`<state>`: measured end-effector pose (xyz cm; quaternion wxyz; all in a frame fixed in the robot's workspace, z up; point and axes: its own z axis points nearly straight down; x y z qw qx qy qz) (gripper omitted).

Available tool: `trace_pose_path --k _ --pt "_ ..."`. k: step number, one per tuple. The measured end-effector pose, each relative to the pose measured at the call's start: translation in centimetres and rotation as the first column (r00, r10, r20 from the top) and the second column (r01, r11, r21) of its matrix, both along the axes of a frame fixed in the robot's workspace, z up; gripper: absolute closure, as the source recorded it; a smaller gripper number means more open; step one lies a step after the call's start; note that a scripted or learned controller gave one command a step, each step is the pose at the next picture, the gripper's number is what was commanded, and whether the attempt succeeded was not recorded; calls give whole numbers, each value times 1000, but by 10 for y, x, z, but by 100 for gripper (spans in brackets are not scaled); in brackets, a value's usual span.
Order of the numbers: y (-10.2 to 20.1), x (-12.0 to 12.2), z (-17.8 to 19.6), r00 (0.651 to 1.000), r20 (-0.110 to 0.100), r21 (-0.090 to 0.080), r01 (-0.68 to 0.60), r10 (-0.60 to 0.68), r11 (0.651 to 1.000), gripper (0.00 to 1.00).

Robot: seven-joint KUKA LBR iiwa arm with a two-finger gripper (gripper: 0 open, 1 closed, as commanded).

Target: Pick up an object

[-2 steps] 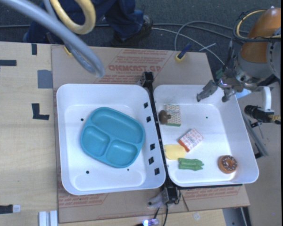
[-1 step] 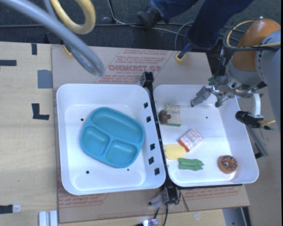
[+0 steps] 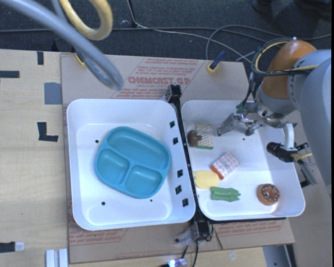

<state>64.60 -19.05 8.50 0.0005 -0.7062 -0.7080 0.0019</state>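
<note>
On the worktop, the left bin [image 3: 78, 149] is holding a blue divided plate [image 3: 133, 161]. Over the right bin [image 3: 278, 204], the gripper [image 3: 234, 125] is hovering, fingers apart, clamping nothing. Below it, a green pea pod [image 3: 225, 193] is lying with its long axis left-right, beside a donut [image 3: 268, 193].

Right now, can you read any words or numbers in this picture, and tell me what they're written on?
"CHEMCAST GP" in red letters, on the brown cardboard sheet under the two white bins; the last letters are partly hidden, so I'm not fully sure.
More red printing along the cardboard's bottom edge: too small and blurred to read.
The red-and-white packet in the right bin: it has markings, but they're too blurred to read.
</note>
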Motion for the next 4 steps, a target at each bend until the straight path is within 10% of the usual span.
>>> trace_pose_path --k 1,2,4 --pt "0 1 1 1000 4 -2 0 0 1000 0" --pt "0 2 12 1000 8 -4 -2 2 1000 100" --pt "1 11 139 1000 10 0 0 0 1000 100"
